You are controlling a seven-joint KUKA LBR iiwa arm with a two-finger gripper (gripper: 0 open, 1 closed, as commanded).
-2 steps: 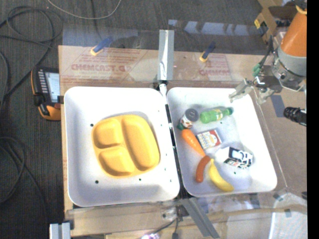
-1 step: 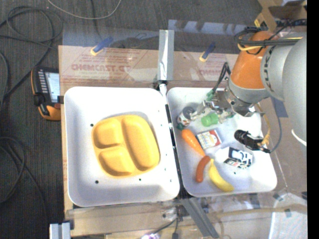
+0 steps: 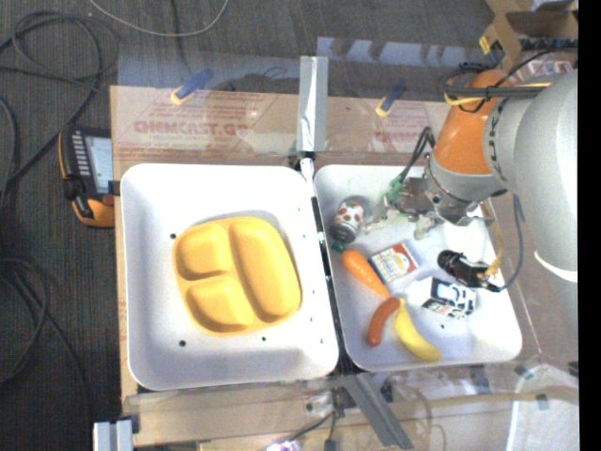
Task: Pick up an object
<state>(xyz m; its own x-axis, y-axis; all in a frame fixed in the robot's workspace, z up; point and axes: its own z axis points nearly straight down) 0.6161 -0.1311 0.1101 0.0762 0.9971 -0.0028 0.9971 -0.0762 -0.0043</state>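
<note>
My gripper (image 3: 406,201) hangs low over the far part of the right bin (image 3: 502,341), below the orange band of the arm (image 3: 467,148). Just to its left stands a small red-and-white can (image 3: 350,217), close to it but apart. Nearer the front lie an orange carrot (image 3: 361,271), a small white-and-orange card box (image 3: 395,262), a red-brown sausage (image 3: 380,320) and a yellow banana (image 3: 414,336). A dark blue-and-white packet (image 3: 451,299) lies to the right of them. I see nothing between the fingers.
The left bin (image 3: 141,252) holds a yellow divided tray (image 3: 237,272). A metal divider (image 3: 312,111) runs between the bins at the back. The grey arm body (image 3: 554,177) overhangs the right bin's right side.
</note>
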